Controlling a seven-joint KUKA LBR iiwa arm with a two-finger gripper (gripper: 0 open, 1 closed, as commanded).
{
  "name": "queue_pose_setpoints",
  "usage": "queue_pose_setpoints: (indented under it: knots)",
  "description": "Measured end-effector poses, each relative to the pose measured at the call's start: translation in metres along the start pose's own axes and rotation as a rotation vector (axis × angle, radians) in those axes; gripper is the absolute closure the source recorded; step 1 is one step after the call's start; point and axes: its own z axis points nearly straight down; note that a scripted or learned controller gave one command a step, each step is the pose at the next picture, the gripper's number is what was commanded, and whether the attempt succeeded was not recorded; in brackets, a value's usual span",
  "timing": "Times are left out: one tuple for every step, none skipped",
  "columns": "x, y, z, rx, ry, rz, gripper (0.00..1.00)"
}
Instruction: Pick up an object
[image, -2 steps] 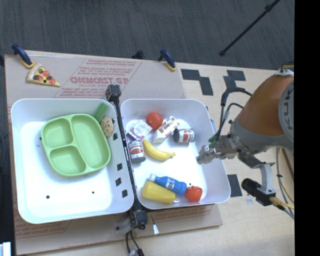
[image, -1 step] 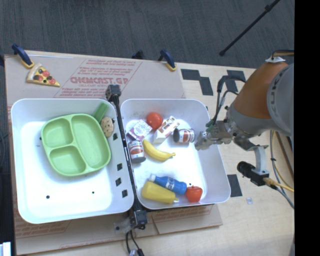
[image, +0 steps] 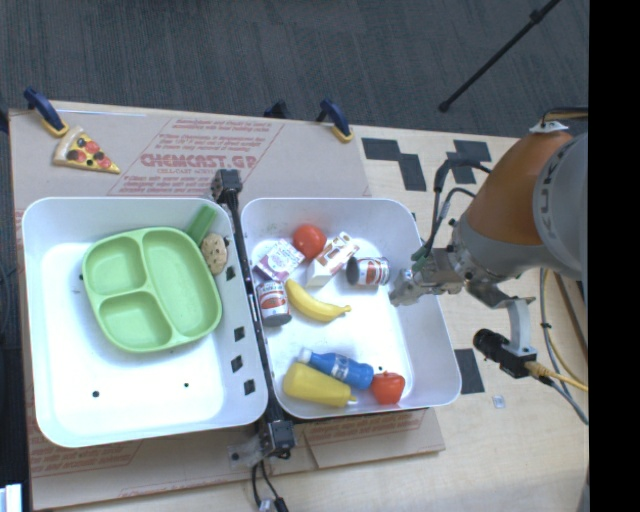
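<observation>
The right bin holds a yellow banana, a red tomato, a small carton, a dark can lying on its side, a second can, a pink packet, a blue bottle, a yellow bottle and a red fruit. My gripper hangs over the bin's right wall, just right of the dark can and apart from it. Nothing shows in its grasp.
The left bin bears a green divided plate, with a cookie and a green stick at its right rim. A toy pizza slice lies on the cardboard behind. A black divider runs between the bins.
</observation>
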Motion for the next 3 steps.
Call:
queue_pose_setpoints:
  knots:
    - [0.000, -0.051, 0.016, 0.000, 0.000, 0.000, 1.00]
    - [0.001, -0.050, 0.029, 0.001, 0.001, 0.000, 1.00]
    - [0.000, -0.050, -0.019, -0.004, -0.001, 0.001, 1.00]
